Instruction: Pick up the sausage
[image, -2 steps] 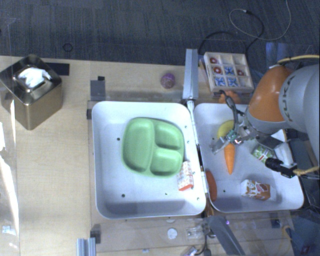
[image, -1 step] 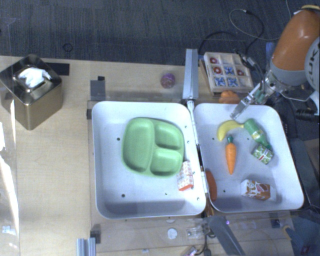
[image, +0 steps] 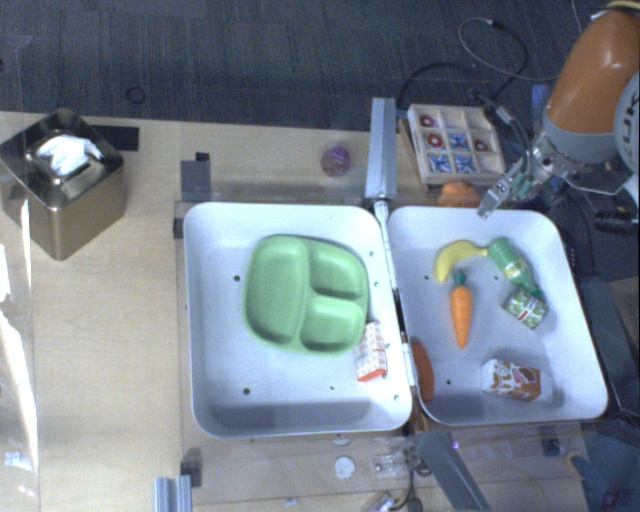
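From the fixed camera above, I see a pale wooden bench (image: 100, 350) carrying two shallow white bins side by side, with dark grey carpet (image: 250, 50) beyond its far edge. A metal rail (image: 379, 150) runs back from where the bins meet. On the bench's far left stands a brassy square box (image: 65, 195) with something white crumpled inside it, and a small purple ball (image: 336, 160) lies behind the left bin (image: 215, 400). A board of red and blue tiles (image: 456, 143) sits behind the right bin (image: 575, 390), with black cables looping past it.

My gripper (image: 497, 198) hangs over the far rim of the right bin, next to an orange object (image: 458, 194) on the bench; it has nothing in its grasp, and how wide it stands I cannot tell at this size. My orange band (image: 592, 75) fills the upper right corner.

The sausage (image: 423, 370), reddish brown, lies against the left wall of the right bin, near the front, well apart from my gripper. That bin also holds a banana (image: 453, 259), a carrot (image: 460, 312), a green bottle (image: 507, 258), a small green can (image: 525, 306) and a brown-and-white carton (image: 512, 380). The left bin holds a green divided tray (image: 300, 290) and a red-and-white carton (image: 372, 352) beside it.

The printing on the cartons and can is too blurred to read.
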